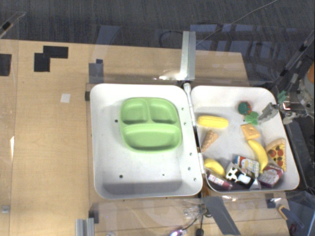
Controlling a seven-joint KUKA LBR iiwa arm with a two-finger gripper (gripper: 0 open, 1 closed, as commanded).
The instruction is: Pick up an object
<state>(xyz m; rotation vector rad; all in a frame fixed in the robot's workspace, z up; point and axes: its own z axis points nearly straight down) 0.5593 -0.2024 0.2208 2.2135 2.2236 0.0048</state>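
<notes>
Tool [270, 111]: grey, two-fingered, at the right bin's 2 o'clock rim; whether its fingers are apart or together, I cannot tell.
Right bin [216, 96]: shallow white tray holding the toy food.
Yellow plastic corn cob [212, 122]: at 10 o'clock in that bin.
Yellow plastic banana [258, 152]: right of centre, toward 4 o'clock.
Pizza slice [277, 153]: just beside the banana, at 4 o'clock.
Left bin [103, 151]: carries a green sectioned plastic plate [149, 123].
</notes>
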